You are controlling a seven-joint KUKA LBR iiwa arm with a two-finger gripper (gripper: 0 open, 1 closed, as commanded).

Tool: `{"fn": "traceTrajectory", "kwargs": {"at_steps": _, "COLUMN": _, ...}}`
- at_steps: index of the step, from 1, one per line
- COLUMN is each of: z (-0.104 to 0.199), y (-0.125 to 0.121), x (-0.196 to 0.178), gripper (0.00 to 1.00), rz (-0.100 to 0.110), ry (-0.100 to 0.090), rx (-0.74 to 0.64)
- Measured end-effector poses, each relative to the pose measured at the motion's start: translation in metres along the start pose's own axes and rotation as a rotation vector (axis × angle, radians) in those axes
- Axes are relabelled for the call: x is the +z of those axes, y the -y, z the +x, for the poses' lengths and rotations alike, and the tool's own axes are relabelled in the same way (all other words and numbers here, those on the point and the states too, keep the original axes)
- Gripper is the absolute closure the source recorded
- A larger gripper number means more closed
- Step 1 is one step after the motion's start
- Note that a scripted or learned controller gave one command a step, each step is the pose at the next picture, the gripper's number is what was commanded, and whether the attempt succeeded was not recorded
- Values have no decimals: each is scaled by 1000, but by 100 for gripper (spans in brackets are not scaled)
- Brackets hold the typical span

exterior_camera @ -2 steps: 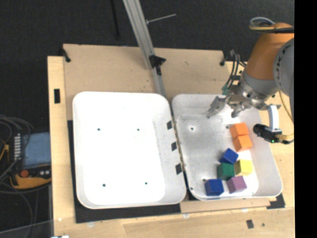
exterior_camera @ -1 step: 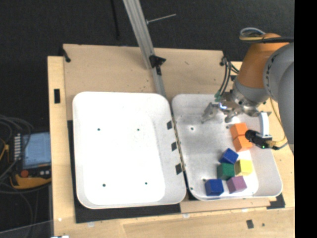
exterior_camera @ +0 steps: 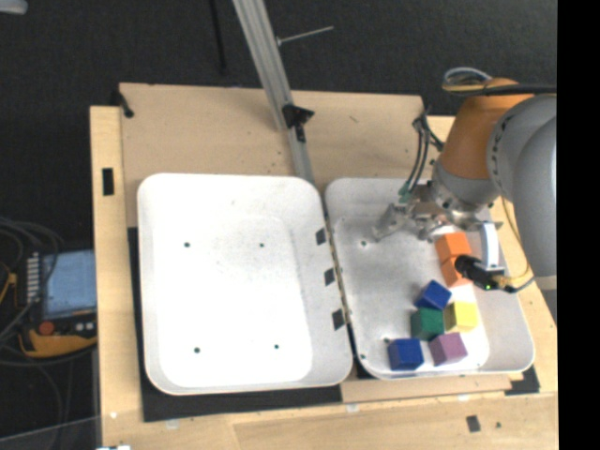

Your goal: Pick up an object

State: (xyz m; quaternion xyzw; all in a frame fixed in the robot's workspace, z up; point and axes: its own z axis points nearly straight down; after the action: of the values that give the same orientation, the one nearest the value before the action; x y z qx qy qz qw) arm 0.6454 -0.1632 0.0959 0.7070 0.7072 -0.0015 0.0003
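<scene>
The pale wooden desk (exterior_camera: 234,125) carries two shallow, smooth white bins with rounded corners. The right bin (exterior_camera: 370,279) holds small matte cubes clustered near its front right corner: blue cube (exterior_camera: 434,295), green (exterior_camera: 427,322), yellow (exterior_camera: 461,316), purple (exterior_camera: 448,348), another blue (exterior_camera: 405,353), and an orange block (exterior_camera: 453,249). The metallic end effector (exterior_camera: 389,221) hovers over the bin's back, its state unclear.

Blocks (exterior_camera: 436,324) crowd right bin's (exterior_camera: 367,270) near-right corner w/ arm (exterior_camera: 473,153) above; its left half is open.
</scene>
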Motion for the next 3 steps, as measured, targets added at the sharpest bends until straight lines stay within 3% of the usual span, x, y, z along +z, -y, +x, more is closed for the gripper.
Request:
{"fn": "traceTrajectory", "kwargs": {"at_steps": 1, "z": -1, "y": -2, "x": -14, "gripper": 100, "rz": -6, "ry": 1, "rx": 1}}
{"fn": "traceTrajectory", "kwargs": {"at_steps": 3, "z": -8, "y": -10, "x": -116, "gripper": 100, "rz": -10, "ry": 0, "rx": -2}}
